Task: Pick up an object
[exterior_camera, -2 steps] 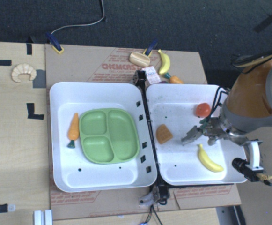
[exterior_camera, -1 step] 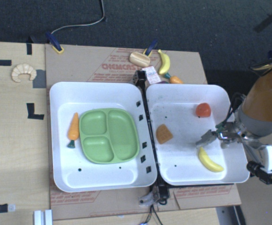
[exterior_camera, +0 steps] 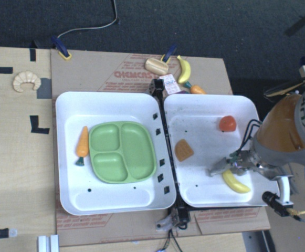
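In the right bin (exterior_camera: 246, 105) lie a yellow banana (exterior_camera: 236, 183) near the front, a brown biscuit-like piece (exterior_camera: 183, 150) at the left and a red tomato (exterior_camera: 227, 123) at the back. My gripper (exterior_camera: 227, 167) is low in this bin, just above and left of the banana's upper end. The grey arm with its orange band (exterior_camera: 281, 127) covers the bin's right side. In the left bin (exterior_camera: 68, 104) an orange carrot (exterior_camera: 82, 142) lies beside a green divided plate (exterior_camera: 123, 151).
Behind the bins, on the cardboard, lie a bread roll (exterior_camera: 156, 65), a second banana (exterior_camera: 183, 70), a small carton (exterior_camera: 169, 83) and an orange item (exterior_camera: 197, 90). A croissant (exterior_camera: 26, 81) sits far left on the bench. A cable (exterior_camera: 97, 26) runs across the back.
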Robot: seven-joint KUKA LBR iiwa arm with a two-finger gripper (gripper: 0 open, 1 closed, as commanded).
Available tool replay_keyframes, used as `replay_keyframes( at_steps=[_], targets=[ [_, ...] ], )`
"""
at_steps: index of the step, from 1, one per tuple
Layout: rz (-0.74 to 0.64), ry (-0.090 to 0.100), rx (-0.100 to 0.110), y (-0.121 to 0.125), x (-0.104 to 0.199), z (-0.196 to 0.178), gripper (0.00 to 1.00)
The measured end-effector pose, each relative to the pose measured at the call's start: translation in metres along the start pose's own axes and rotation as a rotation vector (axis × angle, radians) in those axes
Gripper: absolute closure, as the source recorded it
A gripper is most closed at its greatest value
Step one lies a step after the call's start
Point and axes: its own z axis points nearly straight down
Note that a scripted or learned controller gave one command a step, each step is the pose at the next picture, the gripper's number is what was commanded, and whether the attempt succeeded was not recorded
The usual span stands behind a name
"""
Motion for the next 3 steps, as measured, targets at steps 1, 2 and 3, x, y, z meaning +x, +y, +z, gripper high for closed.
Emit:
replay_keyframes(
  at_steps=[1,2,3],
  targets=[
    [0.001,-0.002,-0.002,0.001,-0.001,-0.010,1.00],
    [0.000,0.000,-0.002,0.000,0.074,0.000,1.00],
    [-0.002,0.001,0.003,0.003,0.164,-0.098,1.00]
  ],
)
